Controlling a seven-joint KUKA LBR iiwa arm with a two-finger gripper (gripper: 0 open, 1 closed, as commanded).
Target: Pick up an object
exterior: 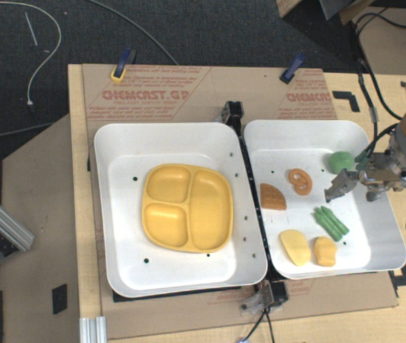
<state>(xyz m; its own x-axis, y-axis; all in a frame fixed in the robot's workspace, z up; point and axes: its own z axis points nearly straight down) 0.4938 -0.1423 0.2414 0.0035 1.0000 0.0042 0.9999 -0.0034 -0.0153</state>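
Hovering over the right bin (382, 138), the gripper (352, 188) sits low above the bin floor, arm coming in from the right edge. Fingers look spread, one dark finger (337, 186) angled down-left and another at (372, 194) further right, with nothing between them, so no grasp. Candidate objects all lie in the right bin: a green round piece (341, 161) just up-left of the gripper near the back wall, a green bean-like piece (331, 222) just below the left finger, lying diagonal. An orange pretzel-shaped ring (300, 181) sits mid-bin, left of the gripper, apart from it. A brown wedge (273, 196) lies near the bin's left wall. A pale yellow piece (296, 247) and a darker yellow-orange chunk (324, 251) sit side by side near the front wall, close to each other, can't tell if touching. The left bin (110, 148) holds a yellow divided plate (187, 207) with three compartments, roughly centred. Both bins rest on a cardboard sheet (146, 88) held by two blue clamps (122, 64) at the back edge.
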